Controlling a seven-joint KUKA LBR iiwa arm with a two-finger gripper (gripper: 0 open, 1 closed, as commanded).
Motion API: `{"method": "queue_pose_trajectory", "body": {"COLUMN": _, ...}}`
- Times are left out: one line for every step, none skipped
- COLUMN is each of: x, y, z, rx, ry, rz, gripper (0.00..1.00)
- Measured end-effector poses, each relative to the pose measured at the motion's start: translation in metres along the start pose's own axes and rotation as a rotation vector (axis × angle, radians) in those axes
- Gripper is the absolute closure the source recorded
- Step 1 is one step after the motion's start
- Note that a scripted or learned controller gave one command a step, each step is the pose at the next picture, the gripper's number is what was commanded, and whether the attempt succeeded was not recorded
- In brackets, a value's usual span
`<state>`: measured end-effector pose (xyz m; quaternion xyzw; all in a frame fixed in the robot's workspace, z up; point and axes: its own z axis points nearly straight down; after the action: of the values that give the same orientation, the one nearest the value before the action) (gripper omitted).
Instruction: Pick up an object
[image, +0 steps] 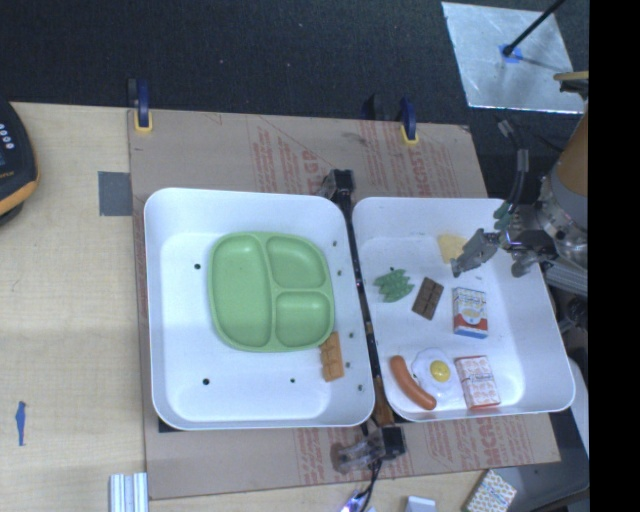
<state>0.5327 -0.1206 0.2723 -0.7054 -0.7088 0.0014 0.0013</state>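
Observation:
The right bin (560, 345) holds several small items: a yellow cheese piece (450, 246), a green leafy piece (393, 285), a brown chocolate bar (428, 298), a small carton (470, 311), a sausage (412, 382), a fried egg (436, 371) and a pink box (477, 382). My gripper (497, 260) hovers over the bin's upper right part, just right of the cheese and above the carton. Its two dark fingers (471, 254) stand spread apart, open, and nothing is between them.
The left bin (170, 390) holds a green divided plate (270, 290) and a small brown cracker (330, 357) near its right wall. Clamps (340, 183) join the bins at the top and bottom. A dark device (12, 155) lies at the far left.

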Motion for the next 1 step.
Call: {"method": "queue_pose_trajectory", "body": {"x": 0.0006, "y": 0.0695, "z": 0.1860, "rx": 0.000, "ry": 0.003, "rz": -0.002, "gripper": 0.00}}
